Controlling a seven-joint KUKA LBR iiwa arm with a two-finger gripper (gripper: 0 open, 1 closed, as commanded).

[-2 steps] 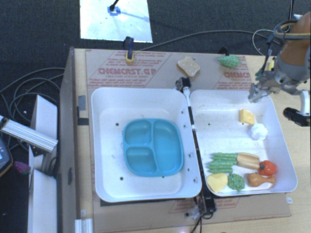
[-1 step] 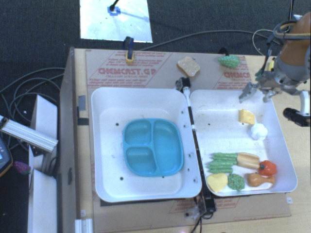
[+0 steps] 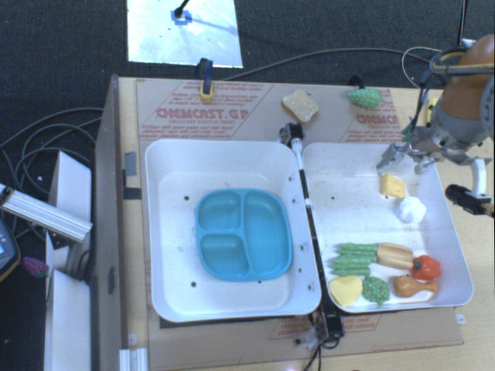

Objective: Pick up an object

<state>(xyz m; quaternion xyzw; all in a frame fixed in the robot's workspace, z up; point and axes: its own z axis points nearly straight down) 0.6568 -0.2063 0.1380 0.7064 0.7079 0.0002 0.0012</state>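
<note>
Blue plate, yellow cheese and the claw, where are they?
blue plate (image 3: 244, 234), camera view, middle divider.
yellow cheese (image 3: 393, 185), camera view, top face.
claw (image 3: 404, 158), camera view, between the fingertips.

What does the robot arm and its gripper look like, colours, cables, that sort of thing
The arm is grey with a rounded orange band above the wrist. Thin dark and greenish cables loop around its upper part. The gripper is small, metallic grey and silver, with slim fingers. A black piece sticks out just below the wrist.
</note>
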